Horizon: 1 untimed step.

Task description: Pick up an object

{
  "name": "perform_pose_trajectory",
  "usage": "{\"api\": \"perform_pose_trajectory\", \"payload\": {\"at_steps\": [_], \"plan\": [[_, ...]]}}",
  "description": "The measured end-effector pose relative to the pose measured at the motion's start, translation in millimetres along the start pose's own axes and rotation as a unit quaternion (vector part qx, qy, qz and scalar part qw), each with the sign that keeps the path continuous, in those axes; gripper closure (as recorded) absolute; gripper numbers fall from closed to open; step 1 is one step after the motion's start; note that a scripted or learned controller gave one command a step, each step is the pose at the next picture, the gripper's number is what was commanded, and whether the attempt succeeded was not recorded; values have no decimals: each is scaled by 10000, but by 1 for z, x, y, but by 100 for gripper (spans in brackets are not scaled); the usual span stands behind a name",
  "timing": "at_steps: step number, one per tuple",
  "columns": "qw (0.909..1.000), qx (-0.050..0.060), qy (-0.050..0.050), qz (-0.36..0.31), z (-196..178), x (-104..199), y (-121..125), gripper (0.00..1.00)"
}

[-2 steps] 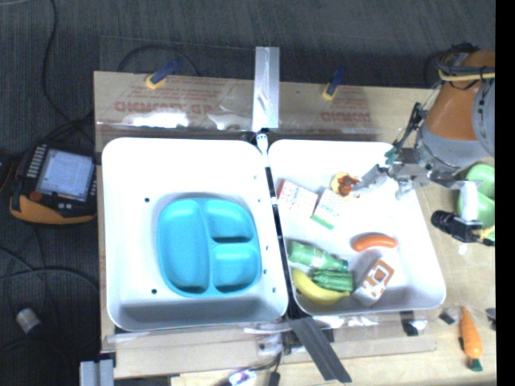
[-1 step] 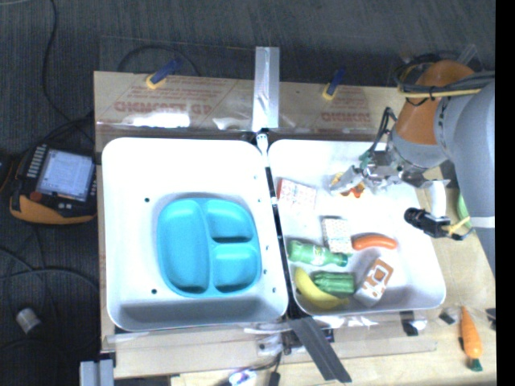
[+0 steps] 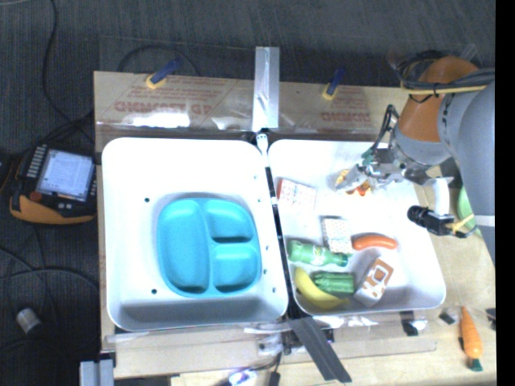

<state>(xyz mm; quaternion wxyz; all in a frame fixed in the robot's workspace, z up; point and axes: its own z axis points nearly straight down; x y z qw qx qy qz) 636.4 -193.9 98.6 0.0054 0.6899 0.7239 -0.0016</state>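
Nearest you, at the front of the right bin (image 3: 418, 292), sit a yellow banana (image 3: 310, 290), a dark green cucumber (image 3: 333, 281) lying on it, and a small orange-and-white carton (image 3: 373, 278) just beside them. Behind those you see a green bottle (image 3: 314, 253), a white packet (image 3: 335, 233) and an orange sausage-shaped piece (image 3: 375, 241). A red-patterned white card (image 3: 295, 192) lies near the divider between the 2 bins. Your left bin (image 3: 129, 175) holds a blue 3-compartment tray (image 3: 208, 244). The tool (image 3: 372, 171) hangs over the back right part of the right bin, with the arm (image 3: 451, 119) coming in from the right. A small white-and-orange object (image 3: 351, 181) lies just at its tip; you cannot tell whether the tool is clenched on it or released.
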Motion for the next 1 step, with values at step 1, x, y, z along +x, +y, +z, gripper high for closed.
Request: {"api": "perform_pose_trajectory", "payload": {"at_steps": [1], "plan": [[9984, 37, 32, 572, -94, 55, 27, 100]]}}
